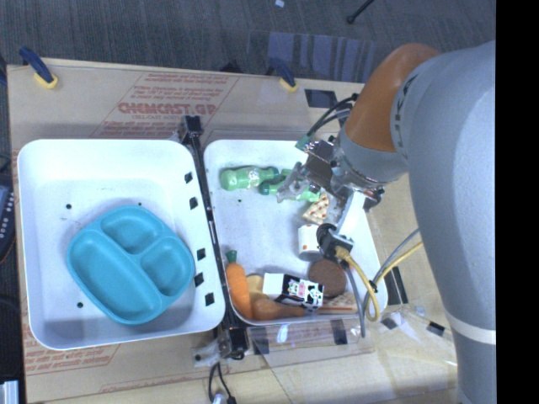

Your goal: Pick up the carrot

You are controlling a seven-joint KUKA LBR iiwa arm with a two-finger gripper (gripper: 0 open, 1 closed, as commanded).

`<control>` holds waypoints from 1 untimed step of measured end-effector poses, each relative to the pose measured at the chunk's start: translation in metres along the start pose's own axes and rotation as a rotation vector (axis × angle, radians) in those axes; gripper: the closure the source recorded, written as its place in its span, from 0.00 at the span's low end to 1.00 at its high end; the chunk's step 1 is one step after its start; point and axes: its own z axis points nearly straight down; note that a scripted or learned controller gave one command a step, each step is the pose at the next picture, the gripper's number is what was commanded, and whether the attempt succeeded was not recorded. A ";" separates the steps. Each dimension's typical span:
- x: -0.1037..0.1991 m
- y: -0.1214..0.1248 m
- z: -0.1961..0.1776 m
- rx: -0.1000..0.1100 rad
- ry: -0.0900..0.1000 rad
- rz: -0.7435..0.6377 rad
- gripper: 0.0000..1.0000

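Note:
The orange carrot [238, 284] with a small green top lies along the left wall of the right bin [253, 225], near the front corner. My gripper [299, 188] hangs over the bin's back right part, beside a green toy [248, 178]. It stands well up and to the right of the carrot, apart from it. The wrist and body of the arm cover the fingers.
In the right bin's front corner lie a tan piece [265, 310], a black-and-white carton [299, 290], a brown round item [328, 278], a small white cup [308, 240] and a waffle-like piece [315, 211]. The left bin [50, 192] holds a blue divided plate [130, 263].

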 end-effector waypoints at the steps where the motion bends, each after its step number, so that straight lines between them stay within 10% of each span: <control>1: -0.022 -0.047 0.100 0.012 -0.003 0.094 0.00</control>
